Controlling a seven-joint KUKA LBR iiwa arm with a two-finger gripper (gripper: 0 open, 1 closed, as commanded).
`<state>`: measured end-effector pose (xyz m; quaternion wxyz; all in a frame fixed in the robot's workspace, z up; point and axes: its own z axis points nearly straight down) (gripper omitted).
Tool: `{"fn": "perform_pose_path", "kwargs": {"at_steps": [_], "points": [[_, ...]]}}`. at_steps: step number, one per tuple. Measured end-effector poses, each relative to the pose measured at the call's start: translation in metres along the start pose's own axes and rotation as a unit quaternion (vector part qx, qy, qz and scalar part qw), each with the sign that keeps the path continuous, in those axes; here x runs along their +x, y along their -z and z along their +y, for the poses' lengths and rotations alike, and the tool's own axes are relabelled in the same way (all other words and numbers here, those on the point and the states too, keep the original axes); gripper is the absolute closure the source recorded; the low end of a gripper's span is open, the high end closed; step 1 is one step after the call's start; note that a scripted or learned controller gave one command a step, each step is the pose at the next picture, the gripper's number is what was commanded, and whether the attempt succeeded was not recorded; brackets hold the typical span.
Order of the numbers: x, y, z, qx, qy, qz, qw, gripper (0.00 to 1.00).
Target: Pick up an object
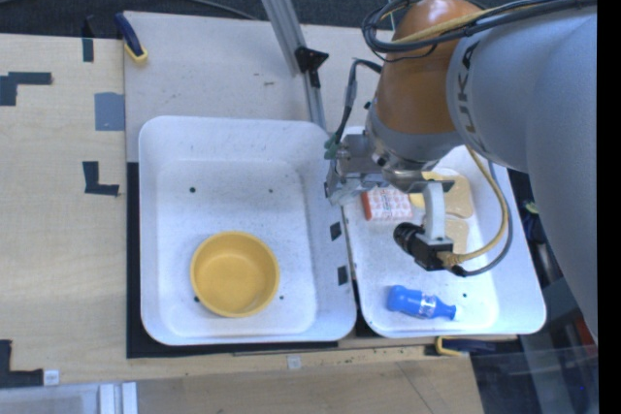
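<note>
While the grey arm reaches in from the right, its orange-banded wrist hangs over the right bin — whether the fingers are wide or narrow I cannot tell. Two white bins sit on the desk; the left bin holds one yellow bowl. One red-and-white packet, print unreadable, and one blue bottle lie in the right.

**Materials and finishes**

Both white bins look like smooth, faintly speckled plastic. The yellow bowl is matt plastic, the blue bottle glossy. The surface looks like pale wood, the arm's orange band shiny
</note>
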<state>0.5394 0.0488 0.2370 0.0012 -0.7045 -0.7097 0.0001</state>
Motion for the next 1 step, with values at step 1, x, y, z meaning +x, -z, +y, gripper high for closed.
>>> {"fn": "perform_pose_path", "kwargs": {"at_steps": [1], "points": [[0.0505, -0.0139, 0.0009, 0.001, 0.000, -0.001, 1.0000, 1.00]]}}
